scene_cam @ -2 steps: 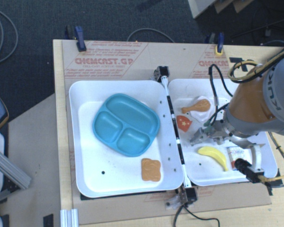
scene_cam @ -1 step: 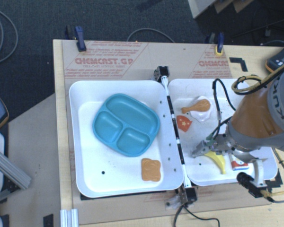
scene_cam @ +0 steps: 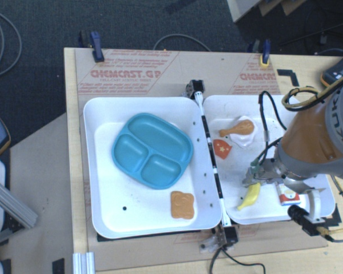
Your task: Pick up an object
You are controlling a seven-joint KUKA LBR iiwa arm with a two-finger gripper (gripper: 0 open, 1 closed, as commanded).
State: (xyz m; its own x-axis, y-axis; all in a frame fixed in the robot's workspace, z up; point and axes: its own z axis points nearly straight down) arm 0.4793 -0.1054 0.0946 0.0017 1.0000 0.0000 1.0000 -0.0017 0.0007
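In the right bin (scene_cam: 234, 110), my gripper (scene_cam: 255, 174) is low over the front half, at the top end of a yellow banana (scene_cam: 250, 196) that lies on the bin floor. The arm's grey and orange wrist (scene_cam: 308, 144) covers the bin's right side. Farther back lie a brown chicken drumstick (scene_cam: 239, 128) and a red strawberry-like piece (scene_cam: 221, 148). A small red and white item (scene_cam: 289, 198) peeks out from under the arm.
The left bin (scene_cam: 100, 170) holds a blue divided plate (scene_cam: 153, 150) and a slice of toast (scene_cam: 182, 204) near its front right corner. A black-edged divider (scene_cam: 208, 153) separates the bins. Cables (scene_cam: 268, 119) hang by the arm.
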